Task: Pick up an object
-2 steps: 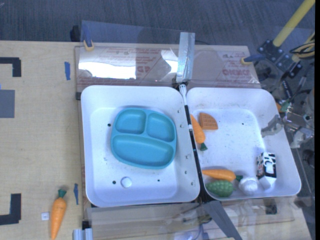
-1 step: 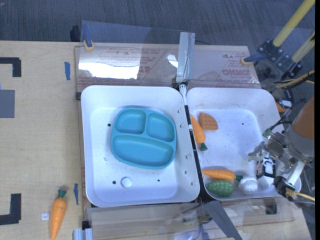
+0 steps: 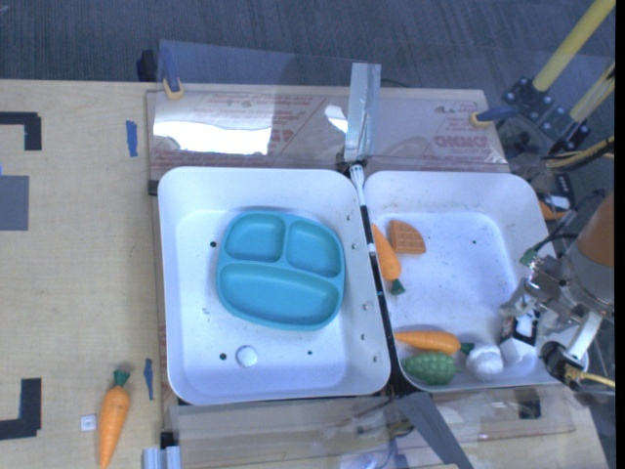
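White object (image 3: 484, 361) near pincer (image 3: 524, 332), clear panel (image 3: 430, 125) lettering mirrored, unreadable

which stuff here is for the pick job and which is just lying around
For the job: claw; in the right bin, two carrots, orange wedge, green piece, white piece.
Lying about: blue divided plate in the left bin; carrot on the bench.

Only print seen: faint reddish lettering on the clear panel (image 3: 293, 115) behind the bins, upper centre of frame, w/ another patch upper right. It looks mirrored or upside down, too blurred to read. No other labels or nos. legible.
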{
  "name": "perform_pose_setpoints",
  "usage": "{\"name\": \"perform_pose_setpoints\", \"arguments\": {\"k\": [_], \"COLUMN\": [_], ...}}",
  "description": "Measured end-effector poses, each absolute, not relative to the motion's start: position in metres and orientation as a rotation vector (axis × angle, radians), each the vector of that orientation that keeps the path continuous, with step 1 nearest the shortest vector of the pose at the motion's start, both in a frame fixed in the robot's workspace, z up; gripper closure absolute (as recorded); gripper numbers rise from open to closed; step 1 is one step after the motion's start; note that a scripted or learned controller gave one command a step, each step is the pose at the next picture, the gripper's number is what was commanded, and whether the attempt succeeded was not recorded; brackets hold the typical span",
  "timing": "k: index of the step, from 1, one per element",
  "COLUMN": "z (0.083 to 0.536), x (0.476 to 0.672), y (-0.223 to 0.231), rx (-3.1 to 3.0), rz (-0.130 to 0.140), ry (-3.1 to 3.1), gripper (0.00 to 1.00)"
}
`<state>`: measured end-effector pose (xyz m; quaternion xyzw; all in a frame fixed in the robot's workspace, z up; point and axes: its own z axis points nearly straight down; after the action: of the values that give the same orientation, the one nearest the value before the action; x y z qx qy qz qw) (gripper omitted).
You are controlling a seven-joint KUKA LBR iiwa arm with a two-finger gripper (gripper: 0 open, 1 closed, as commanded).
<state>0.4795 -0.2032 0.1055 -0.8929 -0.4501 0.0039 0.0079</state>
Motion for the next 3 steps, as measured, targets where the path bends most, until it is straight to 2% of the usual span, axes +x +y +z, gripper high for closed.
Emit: {"name": "perform_pose_setpoints", "arguments": {"k": [1, 2, 3], "z": [0.094, 0.21, 0.207], "x": [0.492, 0.548, 0.562], "y": [-0.193, -0.151, -0.108], "rx": [-2.864, -2.887, -2.891], "rz": [-0.015, -0.012, 0.002], "ry": [-1.305, -1.244, -1.229], "gripper": [1.0, 1.0, 1.0]}}
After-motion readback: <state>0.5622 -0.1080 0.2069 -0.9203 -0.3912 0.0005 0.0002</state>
